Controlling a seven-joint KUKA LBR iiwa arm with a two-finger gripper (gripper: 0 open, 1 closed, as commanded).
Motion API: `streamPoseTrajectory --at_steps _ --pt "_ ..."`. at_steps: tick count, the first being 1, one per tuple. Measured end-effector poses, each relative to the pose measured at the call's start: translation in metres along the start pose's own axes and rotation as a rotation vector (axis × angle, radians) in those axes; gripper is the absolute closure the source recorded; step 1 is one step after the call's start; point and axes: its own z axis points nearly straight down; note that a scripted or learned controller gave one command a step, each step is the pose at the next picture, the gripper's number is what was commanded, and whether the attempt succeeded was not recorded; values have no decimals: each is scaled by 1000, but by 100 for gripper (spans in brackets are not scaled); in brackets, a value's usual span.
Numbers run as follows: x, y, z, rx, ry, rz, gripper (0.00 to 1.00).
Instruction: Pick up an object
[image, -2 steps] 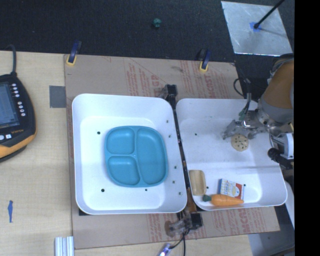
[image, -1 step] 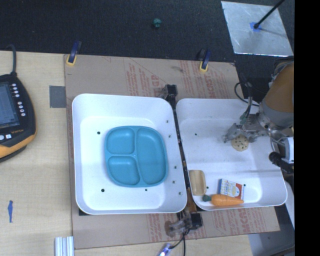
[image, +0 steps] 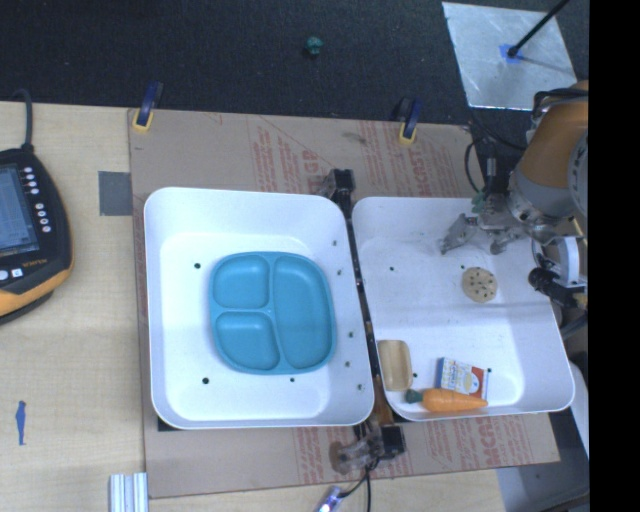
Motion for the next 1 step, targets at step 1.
streamPoseTrajectory --at_steps 1 --pt "2 0 -48 -3 -1 -2 0"
